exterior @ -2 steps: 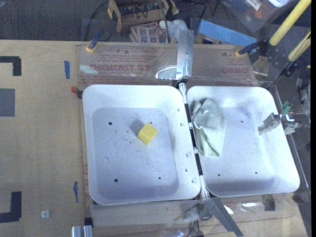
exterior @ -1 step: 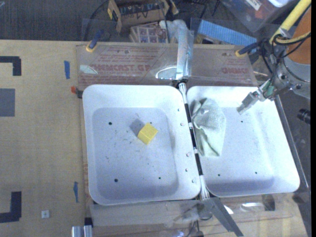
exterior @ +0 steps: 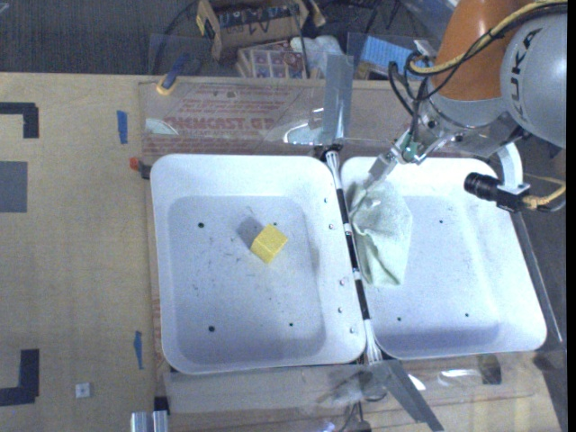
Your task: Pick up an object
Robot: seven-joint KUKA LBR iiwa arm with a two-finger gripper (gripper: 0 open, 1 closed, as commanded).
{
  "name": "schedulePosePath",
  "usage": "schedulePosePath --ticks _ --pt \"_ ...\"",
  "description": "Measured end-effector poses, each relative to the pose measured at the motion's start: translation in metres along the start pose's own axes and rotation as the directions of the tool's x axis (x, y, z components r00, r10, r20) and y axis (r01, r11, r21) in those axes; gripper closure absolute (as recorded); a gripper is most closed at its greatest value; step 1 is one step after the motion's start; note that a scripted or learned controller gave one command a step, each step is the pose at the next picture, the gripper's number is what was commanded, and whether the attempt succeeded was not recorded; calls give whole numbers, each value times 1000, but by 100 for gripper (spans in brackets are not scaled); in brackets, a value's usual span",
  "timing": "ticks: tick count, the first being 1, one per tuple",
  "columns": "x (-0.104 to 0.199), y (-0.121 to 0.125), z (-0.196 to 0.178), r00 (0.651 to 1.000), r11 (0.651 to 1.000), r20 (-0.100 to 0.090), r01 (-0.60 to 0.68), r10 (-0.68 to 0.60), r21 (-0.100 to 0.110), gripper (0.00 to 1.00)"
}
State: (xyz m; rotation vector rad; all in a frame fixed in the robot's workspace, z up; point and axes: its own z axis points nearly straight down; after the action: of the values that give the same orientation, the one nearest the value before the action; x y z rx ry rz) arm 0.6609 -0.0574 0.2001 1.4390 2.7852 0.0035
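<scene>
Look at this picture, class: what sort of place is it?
Probably a robotics lab or workshop. A robot arm reaches over two white bins on a plywood bench; one holds a yellow block, the other a cloth. Boxes and cables clutter the floor behind.

Two shallow white bins side by side on a wooden bench: left bin, right bin, rims touching along a central seam. Blue tape strips and black angular markings on the bench surface left of the bins. Clear plastic sheet with red lettering lying flat behind the left bin. Cardboard box and assorted clutter on the dark floor beyond the bench's far edge.
</scene>
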Motion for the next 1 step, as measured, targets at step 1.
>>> schedulePosePath --ticks 1 --pt "34 32 13 909 909 -3 416 -416 0 0"
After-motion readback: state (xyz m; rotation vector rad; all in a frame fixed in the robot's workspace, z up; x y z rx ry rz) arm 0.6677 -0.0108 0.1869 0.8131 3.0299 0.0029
